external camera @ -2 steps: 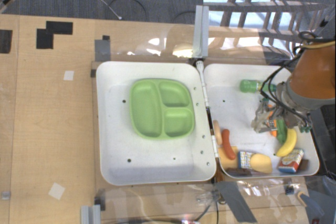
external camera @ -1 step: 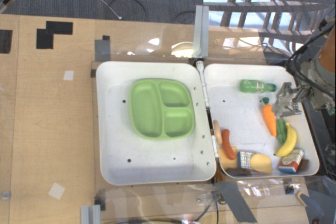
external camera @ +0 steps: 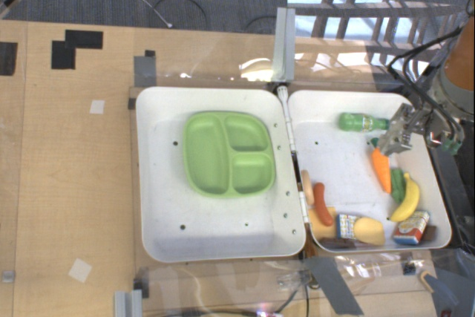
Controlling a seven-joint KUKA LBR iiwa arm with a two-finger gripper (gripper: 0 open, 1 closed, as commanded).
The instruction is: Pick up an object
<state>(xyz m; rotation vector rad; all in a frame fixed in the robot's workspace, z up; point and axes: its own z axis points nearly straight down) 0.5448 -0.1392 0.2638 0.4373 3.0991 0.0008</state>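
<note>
The right bin [external camera: 334, 159] holds a green bottle [external camera: 361, 122] near its back, an orange carrot [external camera: 381, 169], a green pepper [external camera: 399, 185], a yellow banana [external camera: 407, 203], a red can [external camera: 412, 228], a yellow lemon-like piece [external camera: 369, 230], a small blue box [external camera: 346, 223], a red sausage [external camera: 320, 196] and a bread-coloured piece [external camera: 322, 215]. My gripper [external camera: 395, 137] hangs over the right side of this bin, just above the carrot's top end and right of the bottle. Nothing shows between its fingers.
The left bin [external camera: 159, 219] carries a green divided plate [external camera: 228, 153]. A metal post [external camera: 284, 44] rises at the back between the bins. Cables and the arm [external camera: 453, 85] occupy the back right. A railing structure [external camera: 371, 22] stands behind the right bin.
</note>
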